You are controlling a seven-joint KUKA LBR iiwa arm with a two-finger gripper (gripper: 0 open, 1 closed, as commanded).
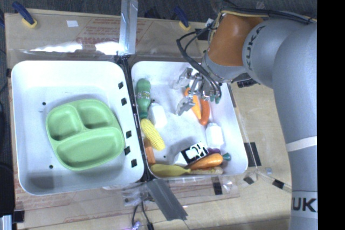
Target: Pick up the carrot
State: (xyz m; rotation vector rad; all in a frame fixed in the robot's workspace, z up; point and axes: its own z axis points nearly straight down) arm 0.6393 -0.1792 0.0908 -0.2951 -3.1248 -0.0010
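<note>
My worry is a glancing grip: the claw (190, 95) sits low in the right bin (171, 69), fingers apart, beside the carrot (204, 110) rather than squarely over it, so closing could nudge it toward the white bottle (214, 136) touching its lower end. The carrot is a slim orange taper lying lengthwise near the bin's right wall, upper end under the claw.

Orange carrot (204, 110), yellow corn cob (152, 134), light green divided plate (84, 133), white bins (32, 78).
</note>
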